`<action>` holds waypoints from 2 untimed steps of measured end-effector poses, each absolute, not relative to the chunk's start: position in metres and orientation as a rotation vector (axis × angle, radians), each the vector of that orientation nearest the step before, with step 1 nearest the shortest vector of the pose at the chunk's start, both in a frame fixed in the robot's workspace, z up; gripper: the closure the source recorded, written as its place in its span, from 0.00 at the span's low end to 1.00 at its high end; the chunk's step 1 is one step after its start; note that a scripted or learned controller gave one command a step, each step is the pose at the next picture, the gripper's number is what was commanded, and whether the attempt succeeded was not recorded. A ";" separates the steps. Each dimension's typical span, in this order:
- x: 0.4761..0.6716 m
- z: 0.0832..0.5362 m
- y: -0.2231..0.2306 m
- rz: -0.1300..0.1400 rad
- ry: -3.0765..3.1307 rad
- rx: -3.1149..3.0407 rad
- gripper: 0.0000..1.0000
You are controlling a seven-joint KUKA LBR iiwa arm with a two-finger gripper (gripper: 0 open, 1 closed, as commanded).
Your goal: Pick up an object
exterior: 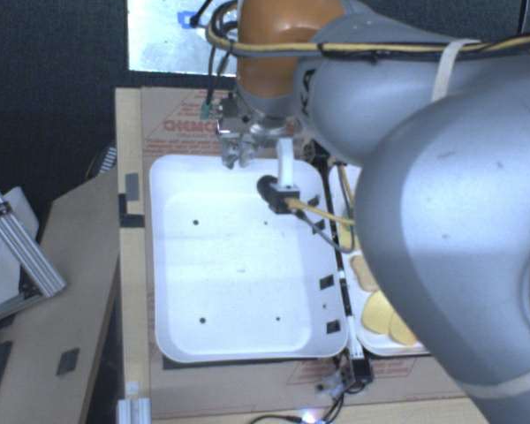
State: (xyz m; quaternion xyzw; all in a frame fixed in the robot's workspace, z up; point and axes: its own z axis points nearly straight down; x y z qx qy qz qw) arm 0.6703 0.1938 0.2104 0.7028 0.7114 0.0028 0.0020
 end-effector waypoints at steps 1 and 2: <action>0.671 0.222 0.194 0.012 2.235 2.199 1.00; 0.672 0.233 0.194 0.014 2.239 2.193 1.00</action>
